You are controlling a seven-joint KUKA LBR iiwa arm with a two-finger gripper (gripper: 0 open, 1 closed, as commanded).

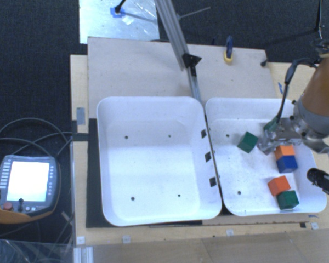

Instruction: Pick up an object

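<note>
I see the tool point(271, 140) low in the rt bin point(230, 111), btwn green cube point(247, 142) and orange/blue blocks point(285, 158); can't tell its state.

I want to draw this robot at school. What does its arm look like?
The arm is round and chunky, orange on top and grey lower down. A thin dark cable curves along it. Its gripper is small, made of silvery-grey metal.

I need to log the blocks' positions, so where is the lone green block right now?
The lone green block lies in the right bin, in its upper middle, just left of the gripper and apart from the orange-and-blue pair.
</note>
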